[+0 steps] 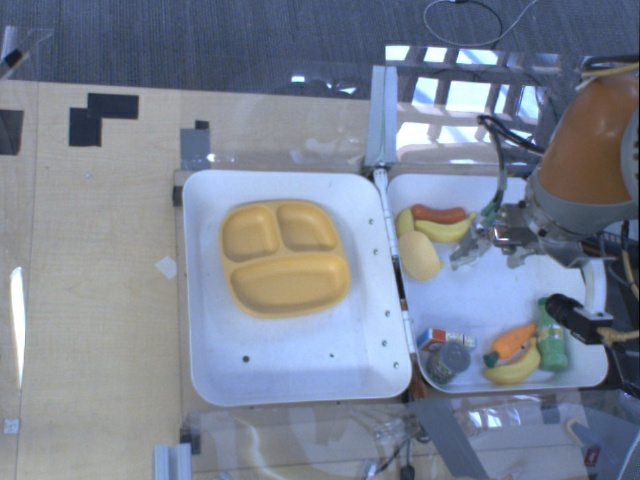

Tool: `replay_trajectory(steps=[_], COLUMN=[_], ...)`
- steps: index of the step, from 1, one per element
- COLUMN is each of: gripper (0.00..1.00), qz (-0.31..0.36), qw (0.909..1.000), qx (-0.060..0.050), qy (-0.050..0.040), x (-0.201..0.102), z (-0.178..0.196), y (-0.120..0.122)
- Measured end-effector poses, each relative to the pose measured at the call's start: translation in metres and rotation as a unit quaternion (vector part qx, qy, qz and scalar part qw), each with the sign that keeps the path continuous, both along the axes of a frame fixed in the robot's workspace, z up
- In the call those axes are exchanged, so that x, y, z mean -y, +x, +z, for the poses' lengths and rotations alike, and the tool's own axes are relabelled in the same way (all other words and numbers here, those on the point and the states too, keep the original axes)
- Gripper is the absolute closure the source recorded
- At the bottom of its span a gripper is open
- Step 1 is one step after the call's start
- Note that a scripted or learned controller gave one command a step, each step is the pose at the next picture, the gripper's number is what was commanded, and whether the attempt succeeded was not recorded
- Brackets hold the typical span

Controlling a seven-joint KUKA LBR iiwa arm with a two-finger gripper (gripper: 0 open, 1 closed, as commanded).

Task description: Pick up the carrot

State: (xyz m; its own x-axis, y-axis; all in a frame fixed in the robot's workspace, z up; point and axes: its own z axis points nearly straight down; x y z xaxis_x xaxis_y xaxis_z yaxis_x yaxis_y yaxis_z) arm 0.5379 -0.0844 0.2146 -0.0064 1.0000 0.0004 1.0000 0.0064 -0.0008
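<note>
The carrot (514, 340), orange with a green tip, lies in the front right corner of the right bin (470, 303). It rests against a yellow banana (514, 367) and beside a green bottle (553, 342). My gripper (493, 250) hangs over the middle of the right bin, behind the carrot and well apart from it. Its fingers (468, 251) stand open with nothing between them. The grey and orange arm (592, 158) comes in from the right.
A red sausage (438, 213), a second banana (445, 230) and a pale yellow fruit (421, 255) sit at the right bin's back left. A small can (447, 355) lies at its front left. The left bin (205, 298) holds a yellow divided plate (285, 256).
</note>
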Motion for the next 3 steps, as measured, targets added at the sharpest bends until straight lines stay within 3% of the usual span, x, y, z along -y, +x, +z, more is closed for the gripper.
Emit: replay_trajectory(steps=[1, 2, 3], gripper=[0.0, 1.0, 0.0], qz=[0.178, 0.179, 0.179], qw=[0.9839, 0.9838, 0.9838], qx=[0.0, 0.002, 0.002], qy=[0.0006, 0.0004, 0.0004], x=[0.0932, 0.0929, 0.0929], z=[-0.1138, -0.1049, -0.1049], y=[-0.0335, -0.031, -0.0311])
